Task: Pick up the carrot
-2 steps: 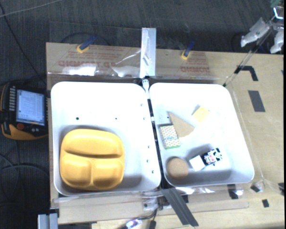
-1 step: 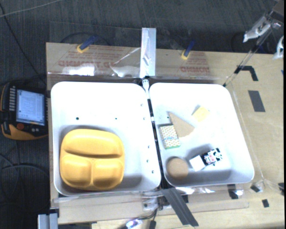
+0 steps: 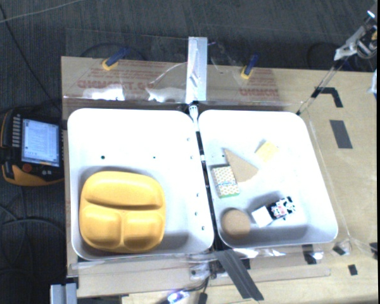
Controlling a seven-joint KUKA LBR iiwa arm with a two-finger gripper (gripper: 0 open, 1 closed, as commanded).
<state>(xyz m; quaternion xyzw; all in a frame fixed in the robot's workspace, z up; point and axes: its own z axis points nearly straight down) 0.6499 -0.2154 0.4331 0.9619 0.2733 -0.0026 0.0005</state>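
Observation:
The right bin point(image 3: 253, 128) holds several small items. A tan triangular piece point(image 3: 242, 165) lies near its middle, with a pale yellow block point(image 3: 266, 149) just behind it. A small box with a green-dotted pattern point(image 3: 225, 181) sits by the divider. Near the front wall lie a brown round lump point(image 3: 235, 221) and a white and black toy-like item point(image 3: 275, 211). In the left bin point(image 3: 133, 116), a large yellow loaf-shaped object point(image 3: 121, 209) fills the front left corner.
A vertical metal post point(image 3: 197, 68) rises behind the seam between the bins. Two yellow and blue clamps point(image 3: 114, 59) point(image 3: 247, 68) hold a plastic sheet at the back. A handheld screen unit point(image 3: 35, 145) lies left of the bench.

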